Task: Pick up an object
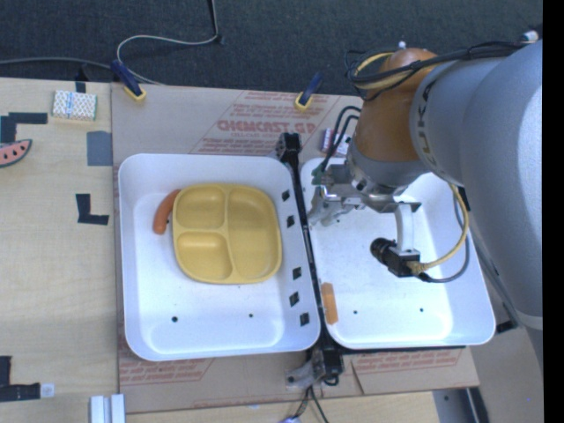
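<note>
here the bench (pixel 53 236) is a pale wooden surface, and a brown cardboard sheet (pixel 256 126) with red printed letters lies on it under the two white bins. behind the bench the floor is a dark carpet (pixel 291 16), and a thin cable (pixel 167 40) runs over it to a blue and yellow clamp (pixel 129 80) on the cardboard edge; a second clamp (pixel 308 91) sits further right. on the wood at the left there are pieces of black tape (pixel 88 210), a small checked block (pixel 74 105) and a red slice-shaped thing (pixel 12 152) at the edge.

the left bin (pixel 211 333) holds a yellow divided plate (pixel 227 233), lying flat, and an orange carrot-like piece (pixel 162 212) that touches the plate's left rim. the right bin (pixel 414 320) has a small orange object (pixel 329 303) at its lower left, just beside the divider between the bins.

the grey arm (pixel 485 139) with its orange band (pixel 392 117) comes in from the right and hangs over the upper left part of the right bin. the gripper (pixel 328 203) is low near the divider, well apart from the small orange object. i cannot tell how far it is open, and i see nothing held in it. a black part with a yellow hose (pixel 401 258) hangs below the wrist.
</note>
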